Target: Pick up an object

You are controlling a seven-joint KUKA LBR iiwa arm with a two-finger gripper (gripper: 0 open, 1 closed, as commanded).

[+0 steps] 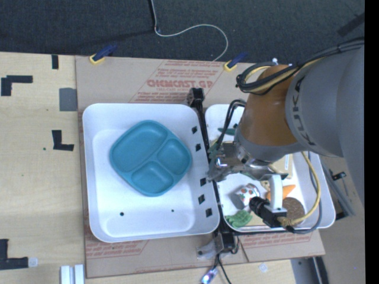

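The right bin (324, 216) holds several small items under my arm: a green leafy piece (240, 219), a grey and white object (244, 194), an orange carrot-like piece (288, 190) and a brown round piece (292, 206). My gripper (230, 162) hangs low over the left part of this bin, close to the divider. The orange wrist band and grey arm cover most of it. Nothing can be seen held in it.
The left bin (100, 158) contains a blue divided plate (151, 157) lying flat near its middle. Black clips run along the edge between the two bins (204, 158). A black cable part (265, 211) hangs over the items at the right bin's front.
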